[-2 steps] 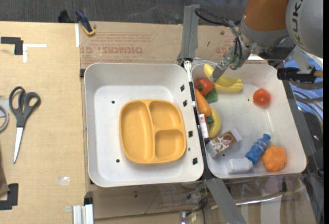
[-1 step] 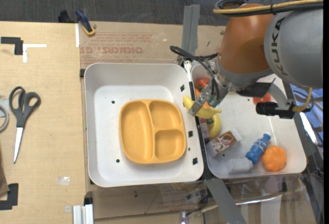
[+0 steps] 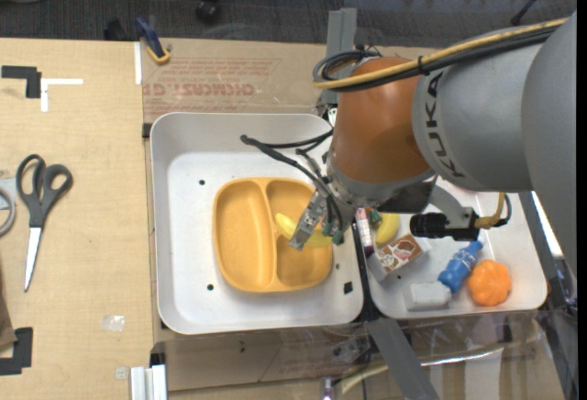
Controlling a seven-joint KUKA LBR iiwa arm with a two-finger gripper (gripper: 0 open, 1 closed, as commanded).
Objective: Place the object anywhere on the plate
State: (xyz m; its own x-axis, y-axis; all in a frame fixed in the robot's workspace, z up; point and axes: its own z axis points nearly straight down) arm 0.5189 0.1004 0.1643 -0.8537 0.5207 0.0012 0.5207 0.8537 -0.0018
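hand (image 3: 315,226): sat low over the right compartment of the plate, at its right edge; the arm's orange band and grey body covered the seam between the two bins.
hand state: fingers pointed down-left, close together at a yellow object; couldn't tell if they were actually clamped on it or just resting against it.
yellow object (image 3: 292,226): banana-like piece, lay in the plate's right compartment, touching or right at the fingertips.
plate (image 3: 240,238): yellow, two compartments side by side, sat in the left bin, toward its right side; left compartment bare.
left bin (image 3: 174,205): white, shallow, held the plate.
right bin (image 3: 523,302): white, mostly under the arm; held an orange ball (image 3: 490,283), a blue item (image 3: 459,267) just left of the ball, a small printed carton (image 3: 397,255), a pale flat piece (image 3: 428,295) near the front wall, and another yellow piece (image 3: 388,227) beside the arm.
worktop (image 3: 73,205): light wood, left of the bins; scissors (image 3: 37,205) lay on it, well apart from the bins.
cardboard sheet (image 3: 229,77): behind the left bin.
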